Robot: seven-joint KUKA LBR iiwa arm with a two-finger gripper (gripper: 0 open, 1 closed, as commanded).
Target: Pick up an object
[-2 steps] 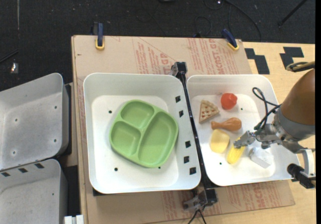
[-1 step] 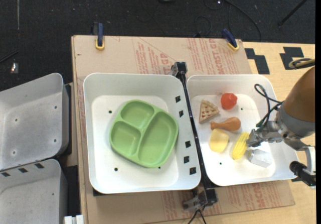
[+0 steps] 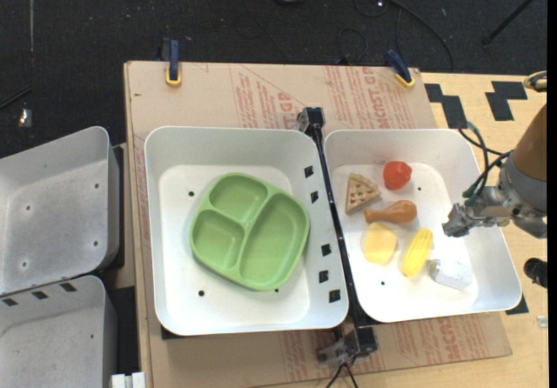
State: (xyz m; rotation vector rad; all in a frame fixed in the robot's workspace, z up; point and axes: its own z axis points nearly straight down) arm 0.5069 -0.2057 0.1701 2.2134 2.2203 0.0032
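I am working over the right bin (image 3: 487, 291), and nearest the camera a small pale object (image 3: 452, 273) is lying by the front wall, with a yellow corn cob (image 3: 417, 252) and a pale yellow lump (image 3: 379, 244) just left of it. My end effector (image 3: 459, 223) is hovering just above and right of the corn; I cannot tell how far it is parted, and nothing is showing in its grip. I am judging the corn the closest target, so I should be centring over its middle, aligning across its narrow width, then descending straight. Farther back are lying a drumstick (image 3: 392, 212), a waffle wedge (image 3: 361, 191) and a tomato (image 3: 397, 174).
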